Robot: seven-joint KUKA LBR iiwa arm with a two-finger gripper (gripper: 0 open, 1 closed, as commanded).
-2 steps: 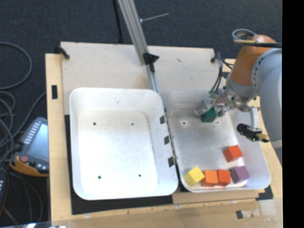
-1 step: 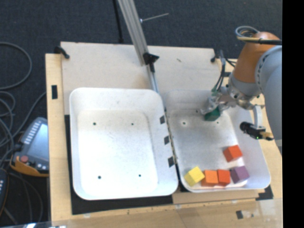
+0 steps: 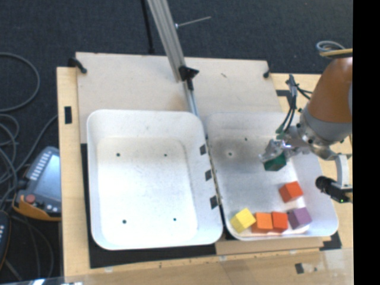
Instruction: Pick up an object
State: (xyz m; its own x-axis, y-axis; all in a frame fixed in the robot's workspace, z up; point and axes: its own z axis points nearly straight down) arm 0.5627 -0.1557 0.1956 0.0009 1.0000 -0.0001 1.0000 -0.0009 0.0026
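My gripper (image 3: 275, 155) hangs over the middle of the right bin (image 3: 237, 177), reaching in from the right. A small dark green block (image 3: 274, 163) sits between its fingertips, and the fingers are shut on it. I cannot tell whether the block is touching the bin floor. An orange-red block (image 3: 290, 191) lies lower right of the gripper, well apart from it. Along the bin's front edge runs a row of blocks: a yellow one (image 3: 243, 219), two orange ones (image 3: 263, 221) (image 3: 279, 221) and a purple one (image 3: 298, 217).
The left bin (image 3: 148, 177) stands beside the right one, and a ridge with black clips (image 3: 209, 174) separates them. A slanted aluminium rail (image 3: 172, 40) rises from the back of the bench. Cables and a handheld pendant (image 3: 41, 183) lie off the bench at the left.
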